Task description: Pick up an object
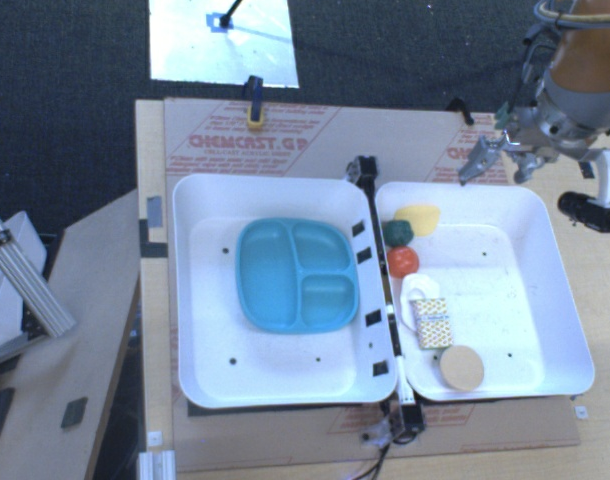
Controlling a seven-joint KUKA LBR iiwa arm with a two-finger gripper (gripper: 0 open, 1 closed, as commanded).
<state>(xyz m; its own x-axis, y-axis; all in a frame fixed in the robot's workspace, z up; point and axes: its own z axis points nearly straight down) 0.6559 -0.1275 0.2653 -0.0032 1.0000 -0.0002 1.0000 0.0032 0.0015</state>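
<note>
The right bin (545,268) holds several small objects along its left side: a yellow piece (418,216), a dark green piece (398,232), a red-orange ball (403,262), a white cup-like piece (419,290), a patterned tan block (433,323) and a round tan disc (462,368). My gripper (497,165) hangs above the bin's far rim at the upper right, well apart from all of them. Its two fingers are spread apart with nothing between them.
The left bin (200,298) holds a blue divided plate (295,275). A black divider clip strip (373,268) runs between the bins. A yellow-handled clamp (254,103) sits on the cardboard behind. A silvery sheet (221,26) lies on the floor beyond.
</note>
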